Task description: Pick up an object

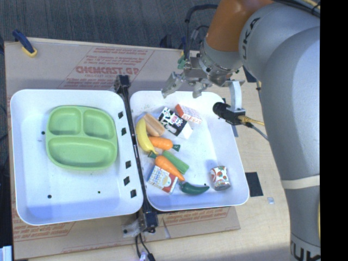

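My gripper (181,89) hangs over the far edge of the right bin (231,162), its fingers spread open with nothing between them. Below it in the bin lie a black-and-white milk carton (173,122), a red-and-white carton (189,115), a hot dog (154,124), a banana (142,136), two carrots (162,143) (169,168), a green cucumber (178,161), a green pepper (193,188), a juice box (162,179) and a small can (219,178). The cartons are the nearest to the gripper.
The left bin (32,189) holds a green divided plate (82,136). A black divider with clips (128,140) runs between the bins. The grey arm (283,91) fills the right side. Cardboard (103,64) lies under the bins.
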